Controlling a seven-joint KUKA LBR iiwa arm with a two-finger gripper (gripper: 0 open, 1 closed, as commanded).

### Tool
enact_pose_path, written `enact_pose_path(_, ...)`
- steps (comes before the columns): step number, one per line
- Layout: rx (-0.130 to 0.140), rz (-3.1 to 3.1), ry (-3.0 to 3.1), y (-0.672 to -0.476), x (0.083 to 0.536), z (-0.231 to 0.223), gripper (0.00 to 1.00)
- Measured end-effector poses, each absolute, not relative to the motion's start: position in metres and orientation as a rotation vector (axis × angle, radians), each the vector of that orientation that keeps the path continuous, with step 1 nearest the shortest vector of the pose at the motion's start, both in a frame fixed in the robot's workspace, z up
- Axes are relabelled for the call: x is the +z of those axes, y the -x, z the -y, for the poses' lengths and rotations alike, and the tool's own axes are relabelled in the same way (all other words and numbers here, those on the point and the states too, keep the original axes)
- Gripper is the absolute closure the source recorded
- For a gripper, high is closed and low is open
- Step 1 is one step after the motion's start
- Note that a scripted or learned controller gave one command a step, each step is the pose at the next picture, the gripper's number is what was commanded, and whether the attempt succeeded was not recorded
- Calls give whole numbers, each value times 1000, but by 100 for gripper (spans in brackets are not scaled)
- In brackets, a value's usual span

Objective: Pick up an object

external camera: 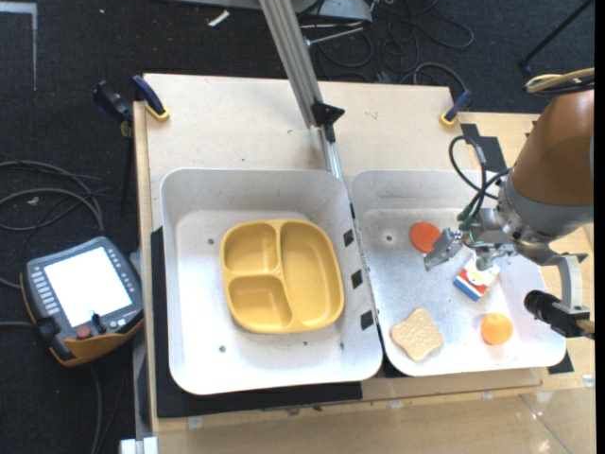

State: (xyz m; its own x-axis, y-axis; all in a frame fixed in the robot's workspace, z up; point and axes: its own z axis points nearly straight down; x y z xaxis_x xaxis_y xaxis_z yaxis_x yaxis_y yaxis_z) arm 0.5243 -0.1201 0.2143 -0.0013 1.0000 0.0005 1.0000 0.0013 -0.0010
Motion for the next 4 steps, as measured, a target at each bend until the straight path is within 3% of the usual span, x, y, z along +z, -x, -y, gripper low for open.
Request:
enact_pose_path(1,0,2222,2220,-524,214,120,0)
enact_pose_path(3,5,2217,2218,-523,97,116,0)
enact_pose_path(4,0,2221,2222,-525,110,116,100)
